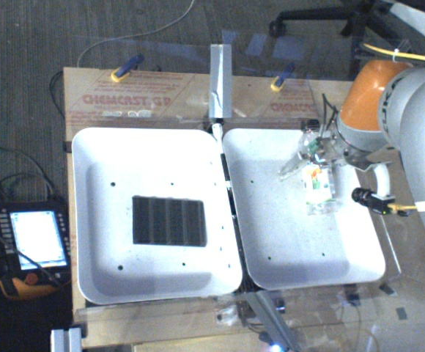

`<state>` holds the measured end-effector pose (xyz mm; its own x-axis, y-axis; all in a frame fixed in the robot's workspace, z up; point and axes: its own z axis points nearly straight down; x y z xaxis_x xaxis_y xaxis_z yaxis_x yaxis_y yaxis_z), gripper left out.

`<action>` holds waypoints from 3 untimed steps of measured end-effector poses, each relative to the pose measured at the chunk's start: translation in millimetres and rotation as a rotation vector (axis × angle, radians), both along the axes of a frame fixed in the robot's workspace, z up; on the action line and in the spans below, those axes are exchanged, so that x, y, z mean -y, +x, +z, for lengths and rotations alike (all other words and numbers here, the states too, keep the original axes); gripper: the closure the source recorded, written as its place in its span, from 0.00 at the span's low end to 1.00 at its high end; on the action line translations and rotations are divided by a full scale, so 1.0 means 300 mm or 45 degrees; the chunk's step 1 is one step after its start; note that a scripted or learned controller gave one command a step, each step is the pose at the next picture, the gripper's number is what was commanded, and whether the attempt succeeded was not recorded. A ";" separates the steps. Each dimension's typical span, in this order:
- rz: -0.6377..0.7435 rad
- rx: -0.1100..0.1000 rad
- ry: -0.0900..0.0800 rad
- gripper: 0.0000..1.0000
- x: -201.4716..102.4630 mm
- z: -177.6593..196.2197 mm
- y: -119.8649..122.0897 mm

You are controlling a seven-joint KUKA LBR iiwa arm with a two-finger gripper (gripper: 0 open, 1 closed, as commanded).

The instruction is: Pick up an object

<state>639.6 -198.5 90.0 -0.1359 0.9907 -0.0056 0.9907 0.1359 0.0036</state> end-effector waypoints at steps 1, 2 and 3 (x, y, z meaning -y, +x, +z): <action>0.001 0.000 0.001 1.00 -0.004 0.031 0.001; 0.002 -0.001 0.003 1.00 -0.008 0.060 0.001; 0.191 -0.006 0.007 1.00 -0.405 0.330 -0.005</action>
